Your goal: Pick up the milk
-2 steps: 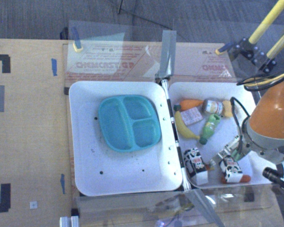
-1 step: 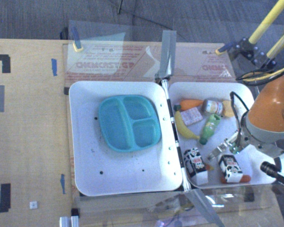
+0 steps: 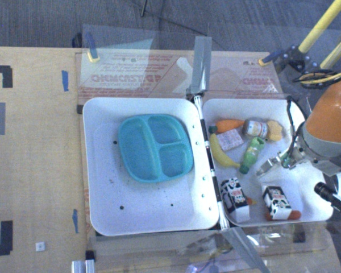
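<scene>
Two small milk cartons with black-and-white cow print lie in the right bin (image 3: 307, 201). One carton (image 3: 235, 197) rests at the bin's front left, against the divider. The other carton (image 3: 277, 202) lies near the front middle, with a small orange item (image 3: 295, 214) at its right end. My gripper (image 3: 277, 162) hangs over the bin's middle right, a little behind the second carton and apart from both. Nothing shows in its grasp.
At the back of the right bin lie a carrot (image 3: 229, 125), a banana (image 3: 220, 152), a green bottle (image 3: 250, 154), a small jar (image 3: 254, 128), a yellow item (image 3: 276, 131) and a pale packet (image 3: 231, 139). A blue divided plate (image 3: 156, 148) lies in the left bin (image 3: 102, 198).
</scene>
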